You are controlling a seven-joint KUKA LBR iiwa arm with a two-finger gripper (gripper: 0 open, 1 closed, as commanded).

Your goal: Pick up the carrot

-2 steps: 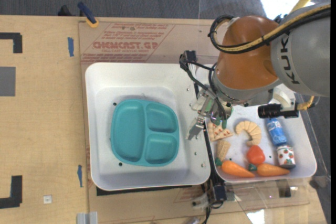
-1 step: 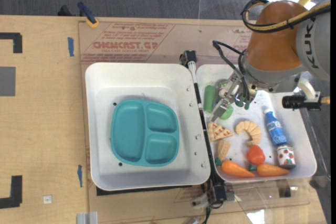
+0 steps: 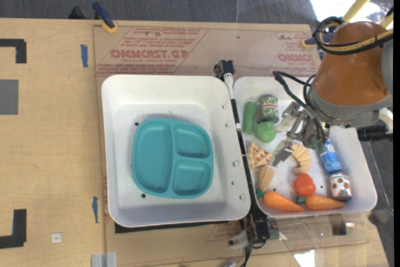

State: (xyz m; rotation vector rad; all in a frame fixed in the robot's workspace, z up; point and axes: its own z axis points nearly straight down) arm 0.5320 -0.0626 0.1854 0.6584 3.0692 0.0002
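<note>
While the arm (image 3: 350, 72) hangs at the frame's right, its gripper (image 3: 299, 137) stands open and empty.
Lower onto the carrot (image 3: 281, 201) at the right bin's (image 3: 369, 187) bottom edge, clear of the tomato (image 3: 304, 185).

The smooth orange plastic carrot (image 3: 282, 201) looks faintly glossy. The shallow white plastic bins (image 3: 119, 103) are matt, the teal sectioned plastic plate (image 3: 172, 159) satin-smooth. The bare metal end effector (image 3: 299, 137) glints above the pale matt wooden worktop (image 3: 50, 134).

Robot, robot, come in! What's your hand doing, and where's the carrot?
Hand over right bin, holding nothing. Carrot at bin's near edge, untouched. Second carrot beside it, tomato between them.
</note>
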